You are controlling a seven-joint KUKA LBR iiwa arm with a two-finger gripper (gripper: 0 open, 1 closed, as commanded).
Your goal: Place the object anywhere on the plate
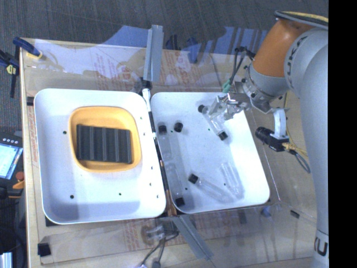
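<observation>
At the far left edge a small device with a lit blue screen (6,159) shows no readable writing. The left bin (50,200) holds a yellow plate (105,118) carrying a dark ribbed insert (106,144). The right bin (254,172) holds clear plastic tubes with black caps: one (207,187) near its front, another (167,149) along its left wall. The pincer (218,120) hangs over the right bin's back, a clear tube (215,119) at its tip; whether its grip is wide or narrow cannot be told. The surface (234,244) bears no legible labels.
</observation>
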